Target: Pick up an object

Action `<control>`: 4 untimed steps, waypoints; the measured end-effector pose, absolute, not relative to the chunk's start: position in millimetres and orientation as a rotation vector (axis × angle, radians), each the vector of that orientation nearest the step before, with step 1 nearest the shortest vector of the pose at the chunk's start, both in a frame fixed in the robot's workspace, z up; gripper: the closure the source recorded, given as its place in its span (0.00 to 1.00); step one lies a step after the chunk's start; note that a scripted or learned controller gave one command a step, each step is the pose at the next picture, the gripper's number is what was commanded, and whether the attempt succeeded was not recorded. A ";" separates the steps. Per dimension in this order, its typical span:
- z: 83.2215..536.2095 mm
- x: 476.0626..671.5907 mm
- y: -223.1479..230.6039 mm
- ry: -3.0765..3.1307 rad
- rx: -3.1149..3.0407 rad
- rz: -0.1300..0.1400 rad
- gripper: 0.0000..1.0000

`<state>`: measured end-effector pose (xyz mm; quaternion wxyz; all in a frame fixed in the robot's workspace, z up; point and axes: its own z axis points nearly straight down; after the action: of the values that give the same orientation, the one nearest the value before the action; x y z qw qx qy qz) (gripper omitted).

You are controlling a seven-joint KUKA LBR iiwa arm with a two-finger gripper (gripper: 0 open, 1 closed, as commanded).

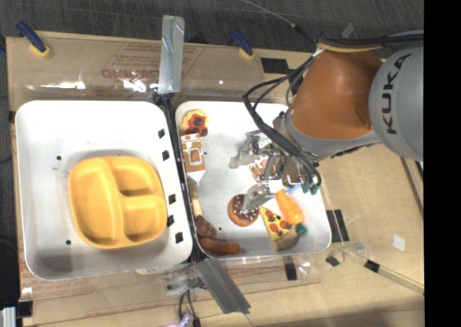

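Note:
My gripper (pixel 250 174) hangs over the middle of the right bin (pixel 223 113) with its two silver fingers (pixel 243 154) spread apart, so it is open. I see nothing gripped between them. The lower fingertip sits just above a round brown toy donut (pixel 240 212). To the right of that lie an orange toy carrot (pixel 290 207) and a toy pizza slice (pixel 276 225). A toy sausage (pixel 220 247) lies along the bin's front edge. The grey arm with its orange band (pixel 335 95) covers the bin's back right part.
A brown toy waffle (pixel 193 153) and a small toy with red toppings (pixel 194 122) lie near the right bin's left wall. A dark brown piece (pixel 204 225) rests near the sausage. The left bin (pixel 43 120) holds a yellow divided plate (pixel 119 199).

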<state>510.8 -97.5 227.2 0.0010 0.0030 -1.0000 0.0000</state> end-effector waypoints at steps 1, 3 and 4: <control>139.7 540.9 -160.6 -3.131 0.092 -0.004 0.00; 97.6 572.3 -171.4 -3.148 -0.147 0.005 0.00; 98.1 548.4 -207.3 -3.152 0.027 -0.001 0.00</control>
<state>548.4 -207.3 98.1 -0.0053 0.0085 -0.9999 -0.0003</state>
